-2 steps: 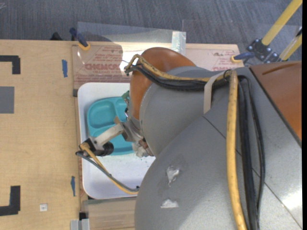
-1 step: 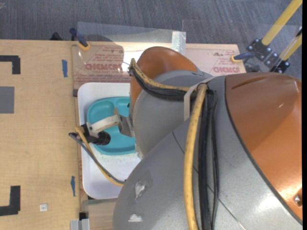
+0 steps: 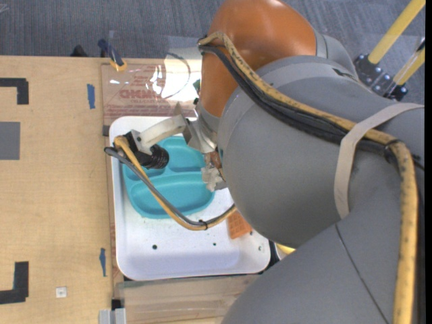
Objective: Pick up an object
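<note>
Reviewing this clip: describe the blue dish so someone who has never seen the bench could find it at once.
Start at the white bin in the middle of the view, partly under the big grey arm. The blue dish lies in its upper half, molded into compartments, with a yellow-and-black cable looping over it. It is the only bright blue thing there; the small orange piece sits at its lower right.

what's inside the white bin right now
A teal divided tray lies in the white bin, and an orange item peeks out at the arm's edge. The arm covers the bin's right part, so anything there is hidden.
</note>
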{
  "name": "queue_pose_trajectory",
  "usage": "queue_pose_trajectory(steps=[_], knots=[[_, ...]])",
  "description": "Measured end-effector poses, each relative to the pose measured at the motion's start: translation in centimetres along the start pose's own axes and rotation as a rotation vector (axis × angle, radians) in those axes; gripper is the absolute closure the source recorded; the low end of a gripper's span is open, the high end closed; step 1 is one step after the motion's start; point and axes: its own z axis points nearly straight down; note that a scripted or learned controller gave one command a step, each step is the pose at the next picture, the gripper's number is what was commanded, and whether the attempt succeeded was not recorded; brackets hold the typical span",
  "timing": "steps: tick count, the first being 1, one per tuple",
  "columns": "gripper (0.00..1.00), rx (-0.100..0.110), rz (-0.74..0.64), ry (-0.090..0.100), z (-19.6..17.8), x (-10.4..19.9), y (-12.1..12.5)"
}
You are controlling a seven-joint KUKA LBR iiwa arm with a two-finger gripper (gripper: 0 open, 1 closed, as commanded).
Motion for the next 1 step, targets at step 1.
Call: queue_pose_trajectory(steps=[1], knots=[[1.0, -0.001, -0.321, -0.016, 6.66, -1.01, -0.22]])
